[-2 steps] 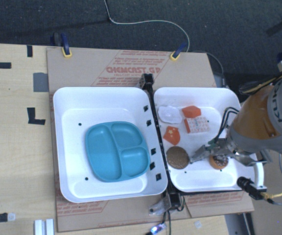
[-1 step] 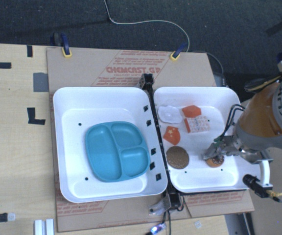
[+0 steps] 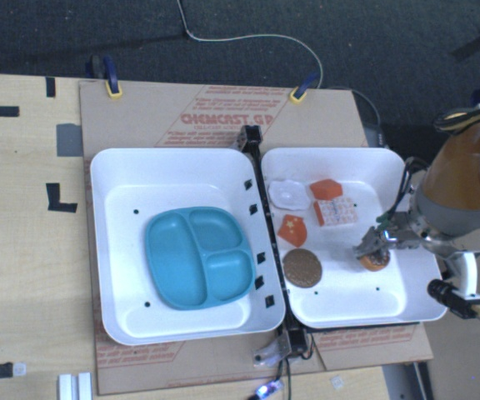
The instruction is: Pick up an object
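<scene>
a small orange object (image 3: 375, 262) lies on the floor of the right bin (image 3: 340, 307), right of the frame's centre, right under the end effector (image 3: 372, 248); whether it is gripped cannot be told. to its left a round brown disc (image 3: 302, 267) lies flat near the bin's left wall. above the disc sits a red-orange piece (image 3: 292, 230), and beside that a white block with red print (image 3: 337, 213). an orange block (image 3: 325, 189) and a clear, whitish piece (image 3: 287, 194) lie toward the bin's upper part.
</scene>
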You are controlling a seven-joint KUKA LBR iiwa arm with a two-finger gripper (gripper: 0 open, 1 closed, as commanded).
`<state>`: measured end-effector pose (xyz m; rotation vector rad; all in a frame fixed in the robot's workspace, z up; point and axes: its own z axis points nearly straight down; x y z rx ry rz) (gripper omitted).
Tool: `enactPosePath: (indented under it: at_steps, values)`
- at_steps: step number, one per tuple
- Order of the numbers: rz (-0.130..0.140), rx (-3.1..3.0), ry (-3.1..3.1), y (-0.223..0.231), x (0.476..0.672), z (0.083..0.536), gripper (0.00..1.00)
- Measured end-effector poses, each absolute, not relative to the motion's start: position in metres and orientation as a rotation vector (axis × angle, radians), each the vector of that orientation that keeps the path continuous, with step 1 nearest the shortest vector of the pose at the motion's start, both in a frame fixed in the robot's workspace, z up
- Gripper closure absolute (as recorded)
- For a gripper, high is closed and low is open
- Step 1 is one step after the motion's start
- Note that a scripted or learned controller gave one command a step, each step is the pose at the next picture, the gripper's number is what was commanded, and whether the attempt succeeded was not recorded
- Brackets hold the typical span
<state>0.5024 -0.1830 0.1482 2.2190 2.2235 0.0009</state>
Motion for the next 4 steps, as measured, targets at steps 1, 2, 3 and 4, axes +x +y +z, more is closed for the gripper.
enactPosePath:
  at_steps: [1,2,3,4]
  values:
    - [0.002,2.216,2.223,-0.177,0.508,0.208,1.00]
    - [0.001,2.216,2.224,-0.168,0.513,0.264,1.00]
    - [-0.001,2.215,2.231,-0.117,0.517,0.266,1.00]
    - [-0.003,2.216,2.232,-0.061,0.530,0.266,1.00]
